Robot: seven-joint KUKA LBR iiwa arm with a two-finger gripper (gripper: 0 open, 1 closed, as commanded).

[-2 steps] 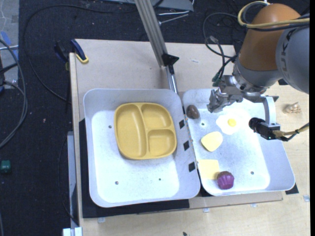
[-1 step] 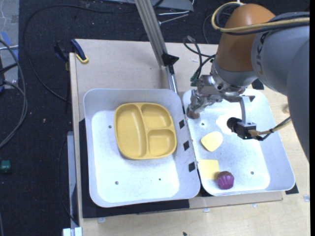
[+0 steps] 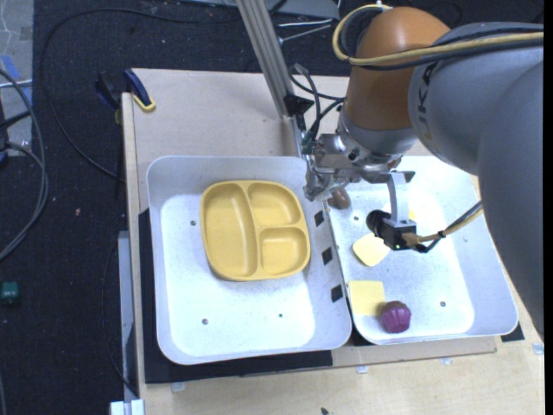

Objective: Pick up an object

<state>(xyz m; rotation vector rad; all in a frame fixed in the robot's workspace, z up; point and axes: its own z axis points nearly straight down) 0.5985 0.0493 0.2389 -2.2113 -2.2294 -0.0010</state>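
Gripper sits at the near-left edge of the right bin, by the divide between the 2 bins; whether it is spread or pressed together cannot be told, since the wrist hides much of it. A brownish object lies just below it, partly hidden. Further toward the camera lie a pale yellow piece, a yellow block and a purple object. Left bin holds 1 yellow compartment tray.

I'm seeing the yellow divided plate taking up most of the left bin. In the right bin, I'm finding open floor between the purple ball and the far rim.
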